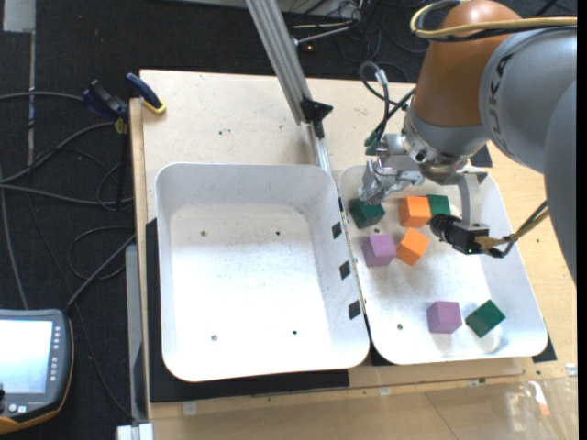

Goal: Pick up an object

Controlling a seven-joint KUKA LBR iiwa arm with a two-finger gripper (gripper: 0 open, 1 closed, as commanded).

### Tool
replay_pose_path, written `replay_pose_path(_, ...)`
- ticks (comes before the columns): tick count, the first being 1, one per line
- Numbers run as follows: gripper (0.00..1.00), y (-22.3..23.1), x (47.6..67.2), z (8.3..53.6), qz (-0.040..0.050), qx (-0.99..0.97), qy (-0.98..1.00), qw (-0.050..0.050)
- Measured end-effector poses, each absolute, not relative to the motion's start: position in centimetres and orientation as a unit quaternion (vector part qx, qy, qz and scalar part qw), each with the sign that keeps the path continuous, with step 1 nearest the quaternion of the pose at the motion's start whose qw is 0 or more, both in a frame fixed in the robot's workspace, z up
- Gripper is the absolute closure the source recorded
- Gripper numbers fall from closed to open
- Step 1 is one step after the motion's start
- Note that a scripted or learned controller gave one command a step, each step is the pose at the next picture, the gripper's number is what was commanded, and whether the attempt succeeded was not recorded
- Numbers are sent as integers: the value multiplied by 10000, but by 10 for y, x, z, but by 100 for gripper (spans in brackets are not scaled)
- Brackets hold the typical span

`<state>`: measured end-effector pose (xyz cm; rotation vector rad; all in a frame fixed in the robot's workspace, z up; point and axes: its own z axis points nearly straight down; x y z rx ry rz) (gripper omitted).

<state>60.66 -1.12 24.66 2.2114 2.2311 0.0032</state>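
The grey arm [514,71] with its orange band reaches in from the right and hangs over the upper part of the right bin [518,324]. Its gripper [378,191] points down toward the bin's upper left corner, just above a dark green block [368,214] that lies close to the wall between the two bins. Whether the fingers are released or clenched cannot be told, since the wrist hides most of them, and no block is seen between them.

The right bin carries seven blocks. Beside the dark green block, to its right, sits an orange block [415,210], and touching that one on its far side is another green block [438,205], partly covered by the arm's hardware. Below these lie a purple block [378,249] and a second orange block [413,246], just beside each other. Near the bin's lower edge a second purple block [444,316] and a dark green block [484,318] rest close together, well apart from the upper group.

The left bin [183,337] lies next to the right one on the pale worktop [229,108]. A slanted metal rail [280,49] crosses the worktop from the top of the view down to the gap between the bins. A blue and yellow clamp [138,94] grips the worktop's upper left corner, and a handheld screen [32,365] sits at the lower left.
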Motion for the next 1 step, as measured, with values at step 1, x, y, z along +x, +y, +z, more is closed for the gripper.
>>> replay_pose_path(1,100,48,630,245,15,7043,7099,5)
